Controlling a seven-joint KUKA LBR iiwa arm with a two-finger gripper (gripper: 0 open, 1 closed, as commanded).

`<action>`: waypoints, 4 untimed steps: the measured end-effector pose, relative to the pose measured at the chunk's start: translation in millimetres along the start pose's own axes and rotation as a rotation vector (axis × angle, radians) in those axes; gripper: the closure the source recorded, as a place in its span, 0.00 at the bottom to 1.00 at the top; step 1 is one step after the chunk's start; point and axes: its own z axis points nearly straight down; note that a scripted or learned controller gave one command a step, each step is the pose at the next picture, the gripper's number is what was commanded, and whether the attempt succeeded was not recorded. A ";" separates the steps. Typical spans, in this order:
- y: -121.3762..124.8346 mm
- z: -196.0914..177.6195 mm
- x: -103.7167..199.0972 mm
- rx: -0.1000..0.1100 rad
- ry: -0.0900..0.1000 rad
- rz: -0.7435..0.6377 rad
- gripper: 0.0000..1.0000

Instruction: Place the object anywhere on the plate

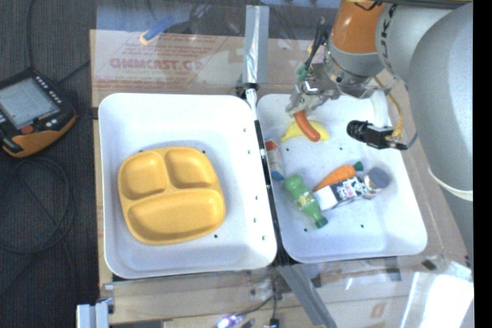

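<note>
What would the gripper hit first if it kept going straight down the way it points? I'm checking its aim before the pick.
Probably the hot dog, which lies right under the gripper on the yellow banana in the right bin. Depth is hard to judge from this slant.

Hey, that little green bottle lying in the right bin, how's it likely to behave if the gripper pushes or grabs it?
The green bottle lies on its side and looks round-bodied, so a sideways push would probably roll it. It looks like a small toy, so likely light and rigid. Its smooth rounded surface may slip between the fingers. The carrot and a small carton lie close beside it, so a push could shove them too.
</note>
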 end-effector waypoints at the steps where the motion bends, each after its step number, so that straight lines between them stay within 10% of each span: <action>1: -58.5 -58.2 81.9 0.000 0.006 0.061 1.00; 3: -83.0 1.1 225.2 -0.002 0.006 -0.113 1.00; 4: -83.0 1.0 225.2 -0.002 0.006 -0.113 0.00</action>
